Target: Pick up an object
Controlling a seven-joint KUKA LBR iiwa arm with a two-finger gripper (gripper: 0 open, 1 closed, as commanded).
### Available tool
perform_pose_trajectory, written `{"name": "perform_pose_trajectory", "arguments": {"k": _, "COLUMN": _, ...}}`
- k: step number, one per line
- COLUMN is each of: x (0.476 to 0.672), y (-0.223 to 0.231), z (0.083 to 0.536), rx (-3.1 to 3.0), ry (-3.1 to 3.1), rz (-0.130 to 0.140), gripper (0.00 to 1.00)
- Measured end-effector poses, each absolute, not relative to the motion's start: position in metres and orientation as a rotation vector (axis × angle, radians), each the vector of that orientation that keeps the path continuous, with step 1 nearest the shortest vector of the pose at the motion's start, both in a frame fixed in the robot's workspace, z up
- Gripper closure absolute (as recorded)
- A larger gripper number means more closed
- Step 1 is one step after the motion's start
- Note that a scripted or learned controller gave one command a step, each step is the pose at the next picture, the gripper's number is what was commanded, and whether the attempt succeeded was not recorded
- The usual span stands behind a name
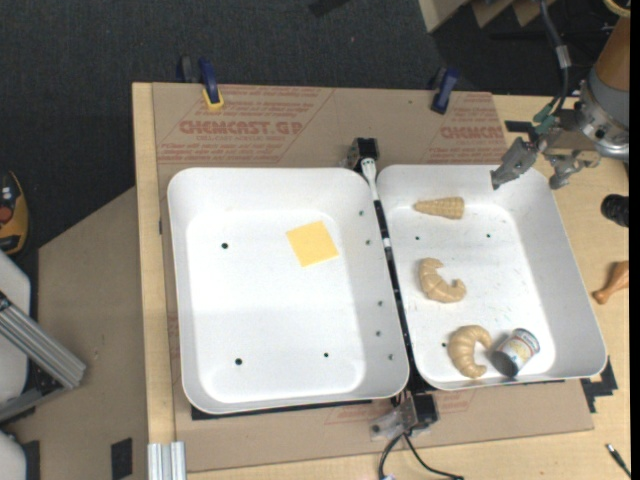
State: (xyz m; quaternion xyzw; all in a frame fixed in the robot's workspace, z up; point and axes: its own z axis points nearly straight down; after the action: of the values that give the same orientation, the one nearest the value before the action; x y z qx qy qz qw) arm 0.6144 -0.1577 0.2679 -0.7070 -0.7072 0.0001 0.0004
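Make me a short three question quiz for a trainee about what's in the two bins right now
1. True or false: the yellow square lies in the left bin.
2. How many items lie in the right bin?
3. Which item touches the small can: A the cone, B the near croissant, C the middle croissant?

Key: 1 true. 2 four: the cone, two croissants and the can. 3 B. The gripper hangs over the right bin's far corner, its jaws apart, holding nothing.
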Motion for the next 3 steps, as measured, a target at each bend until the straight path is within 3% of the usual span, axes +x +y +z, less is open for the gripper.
{"name": "perform_pose_trajectory", "arguments": {"k": 1, "x": 0.621, "y": -0.179, "z": 0.143, "rx": -2.217, "ry": -2.213, "rz": 0.009, "gripper": 0.0}}
{"name": "perform_pose_trajectory", "arguments": {"k": 2, "x": 0.526, "y": -0.117, "z": 0.081, "rx": -2.213, "ry": -2.213, "rz": 0.006, "gripper": 0.0}}
{"name": "perform_pose_trajectory", "arguments": {"k": 3, "x": 0.552, "y": -0.026, "z": 0.264, "rx": -2.217, "ry": -2.243, "rz": -0.026, "gripper": 0.0}}
